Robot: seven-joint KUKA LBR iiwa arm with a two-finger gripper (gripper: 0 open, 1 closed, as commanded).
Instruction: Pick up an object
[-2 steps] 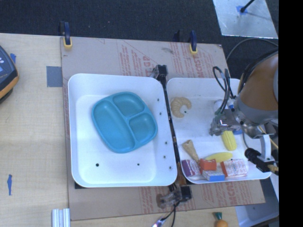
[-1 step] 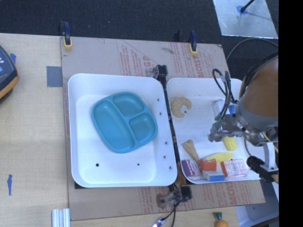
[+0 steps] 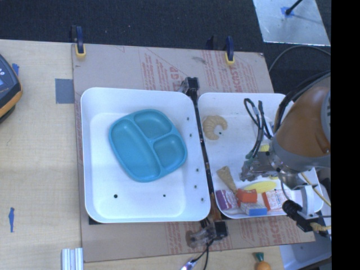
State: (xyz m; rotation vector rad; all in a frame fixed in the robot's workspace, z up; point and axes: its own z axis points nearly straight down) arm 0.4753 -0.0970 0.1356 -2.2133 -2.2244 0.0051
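**Arm low over the right bin's clutter**

The grey arm with its orange band (image 3: 304,129) reaches in from the right and covers much of the right-hand white bin (image 3: 236,103). Its end effector (image 3: 256,170) sits low near that bin's front edge, among the objects there; whether it is apart, together or clamped on anything cannot be told, since dark cables and the wrist hide it.

Along the bin's front edge lie a tan wedge-shaped piece (image 3: 226,179), a purple packet (image 3: 226,199), a red-orange block (image 3: 246,196), a small blue piece (image 3: 256,211), a red-and-white box (image 3: 274,198) and a yellow curved object (image 3: 263,185) just beside the end effector. A beige croissant-shaped toy (image 3: 214,126) rests apart, toward the bin's back left corner.

The left-hand white bin (image 3: 95,151) holds a blue three-compartment plastic plate (image 3: 147,145) near its middle.
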